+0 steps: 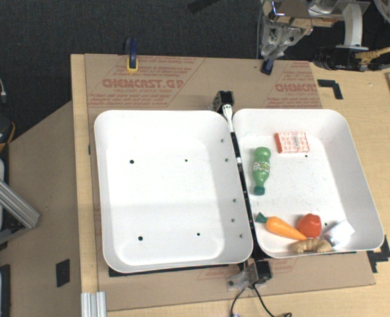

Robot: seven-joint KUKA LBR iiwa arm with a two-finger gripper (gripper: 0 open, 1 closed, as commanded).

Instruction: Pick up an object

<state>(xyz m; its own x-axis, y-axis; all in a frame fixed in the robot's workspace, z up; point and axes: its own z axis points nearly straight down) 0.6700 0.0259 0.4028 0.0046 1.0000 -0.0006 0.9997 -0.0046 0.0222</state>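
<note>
Overhead, gripper (272, 57): hanging past the far edge of the bins, above the back of the printed brown cardboard sheet (182, 78), nothing seen between its tips.
Grip state: open or closed, cannot tell from this slant.
Arm: grey, reaching in from the upper right.
Right shallow white bin (327, 183): holding all the loose things.
Green plastic bottle (260, 170): lying near the right bin's left wall, cap end toward the near side.
Small red-and-white patterned box (292, 142): flat near the far side of the right bin, just right of the bottle's top.
Orange toy carrot (281, 227): lying at a slant near the right bin's front, green end to the left.
Round red tomato-like piece (309, 225): just beside the carrot's right end.
Knobbly beige root-shaped piece (312, 246): at the front rim, just below carrot and red piece.
Small white scrap-like item (340, 233): right of the red piece, too faint to identify.
Left shallow white bin (162, 183): touching the right bin along the middle seam, a few small dark dots on its floor.
Blue-and-yellow clamp (132, 55): on the cardboard's far edge, left side.
Light wooden tabletop (56, 164): under the cardboard.
</note>
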